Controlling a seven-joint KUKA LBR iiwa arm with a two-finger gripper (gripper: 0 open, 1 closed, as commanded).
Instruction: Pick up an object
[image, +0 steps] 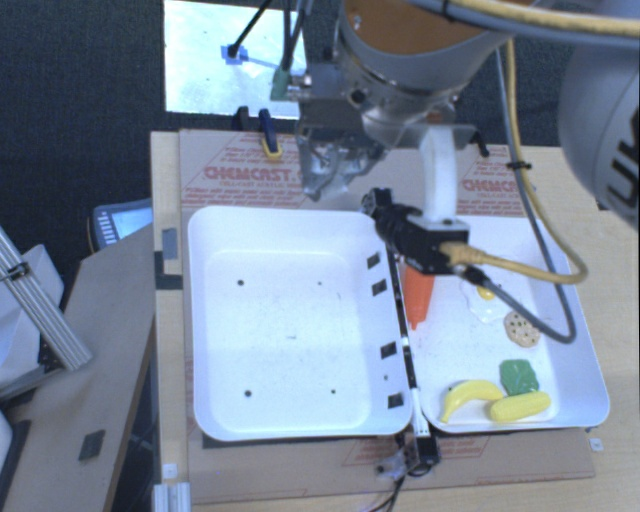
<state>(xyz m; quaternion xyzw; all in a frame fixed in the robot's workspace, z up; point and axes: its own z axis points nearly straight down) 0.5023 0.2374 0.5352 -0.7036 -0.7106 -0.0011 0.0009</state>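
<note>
At the white right bin's near edge a yellow plastic banana, a yellow oblong toy and a green block are lying crowded together, so a grab there is risking a slip. Farther back an orange cone, perhaps a carrot, is hugging the wall. The metal gripper is hovering beyond it all — open or shut I cannot tell

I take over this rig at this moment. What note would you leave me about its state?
Pincer: hangs near the far edge of the left bin; no object seen in it.
Things: carrot, cookie, green piece, banana and yellow piece all lie in the right bin.
Done: nothing picked yet.
Left: move over one thing, grasp, lift.
</note>
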